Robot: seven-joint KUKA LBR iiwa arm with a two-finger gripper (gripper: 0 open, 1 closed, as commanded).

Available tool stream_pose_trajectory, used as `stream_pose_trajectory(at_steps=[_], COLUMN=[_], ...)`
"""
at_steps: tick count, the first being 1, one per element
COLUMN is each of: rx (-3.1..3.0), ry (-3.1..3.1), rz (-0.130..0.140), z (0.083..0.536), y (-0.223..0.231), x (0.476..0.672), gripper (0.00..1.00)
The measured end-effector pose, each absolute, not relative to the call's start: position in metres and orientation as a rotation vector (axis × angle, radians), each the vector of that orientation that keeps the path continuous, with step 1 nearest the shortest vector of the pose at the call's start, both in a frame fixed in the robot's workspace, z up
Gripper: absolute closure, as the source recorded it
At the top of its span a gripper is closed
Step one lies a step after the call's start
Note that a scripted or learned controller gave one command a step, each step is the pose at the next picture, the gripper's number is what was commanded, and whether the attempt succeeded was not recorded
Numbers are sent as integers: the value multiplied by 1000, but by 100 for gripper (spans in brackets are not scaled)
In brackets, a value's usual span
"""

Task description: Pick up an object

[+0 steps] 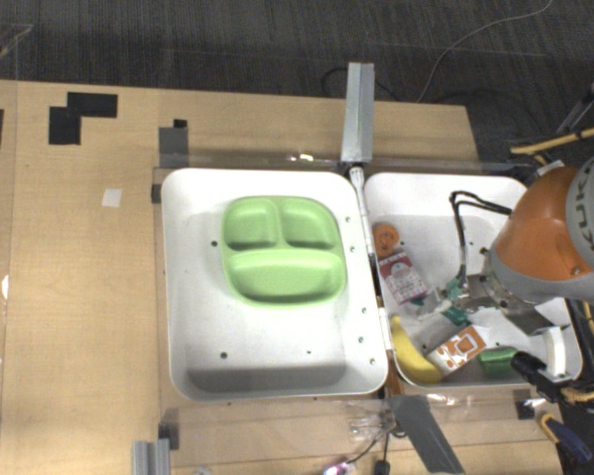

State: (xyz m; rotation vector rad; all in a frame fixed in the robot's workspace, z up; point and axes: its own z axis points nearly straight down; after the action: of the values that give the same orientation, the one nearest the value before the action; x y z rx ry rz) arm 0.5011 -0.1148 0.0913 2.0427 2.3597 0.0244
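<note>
Camera view: right bin (416, 194), cluttered.
Gripper (455, 300), grip state indiscernible, above banana (412, 352), orange carton (459, 347), green block (497, 361), pink packet (404, 275). Left bin (183, 265) holds green tray (281, 247).

A yellow curved banana (413, 353) lies flat at about 7 o'clock in the right white plastic bin (426, 201), along its left wall. Just to its right — toward 6 o'clock — a small orange-and-white carton (459, 348) lies tilted, and beside that a green block (497, 360). At 9 o'clock a pink-and-white printed packet (404, 277) lies flat, with a small round orange item (385, 236) above it, at 10 o'clock.
</note>
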Motion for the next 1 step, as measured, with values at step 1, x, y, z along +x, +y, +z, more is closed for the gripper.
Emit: stream_pose_trajectory(at_steps=[1], rx=[2039], ry=[2370], rz=[28], z=[100], y=[-112], x=[503], gripper=[100])
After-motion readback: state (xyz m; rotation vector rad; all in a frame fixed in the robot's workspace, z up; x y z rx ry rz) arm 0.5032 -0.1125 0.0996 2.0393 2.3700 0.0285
